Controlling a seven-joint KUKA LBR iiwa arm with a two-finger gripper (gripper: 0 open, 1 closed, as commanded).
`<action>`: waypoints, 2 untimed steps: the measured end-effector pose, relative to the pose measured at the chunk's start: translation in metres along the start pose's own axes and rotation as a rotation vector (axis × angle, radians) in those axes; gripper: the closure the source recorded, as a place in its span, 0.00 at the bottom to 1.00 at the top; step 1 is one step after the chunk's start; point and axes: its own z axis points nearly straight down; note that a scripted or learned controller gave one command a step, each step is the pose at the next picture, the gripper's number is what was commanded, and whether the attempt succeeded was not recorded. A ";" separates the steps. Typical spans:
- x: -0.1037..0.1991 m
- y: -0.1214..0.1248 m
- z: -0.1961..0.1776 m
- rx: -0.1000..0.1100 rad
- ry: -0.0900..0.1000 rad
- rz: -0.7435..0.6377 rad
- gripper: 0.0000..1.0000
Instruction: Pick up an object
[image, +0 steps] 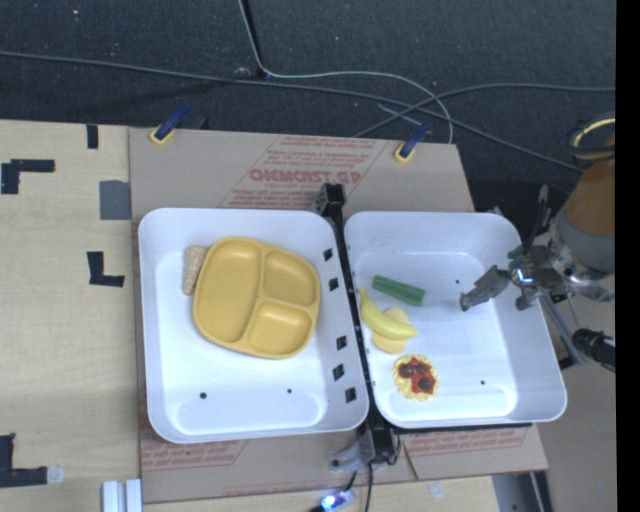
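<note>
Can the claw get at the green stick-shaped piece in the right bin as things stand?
Probably yes. The claw hangs over the right white bin, and the green stick-shaped piece lies apart on bare floor with nothing between them. The yellow banana-shaped toy sits close beside it, so a wide grasp might clip that.

A green stick (399, 290), a yellow banana (386, 322) and a small round pizza (416, 377) lie in the right bin (500, 395), along its left side.
</note>
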 end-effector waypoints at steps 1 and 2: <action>0.003 0.004 0.045 0.000 0.000 -0.001 0.00; 0.004 0.006 0.089 -0.001 0.000 -0.001 0.00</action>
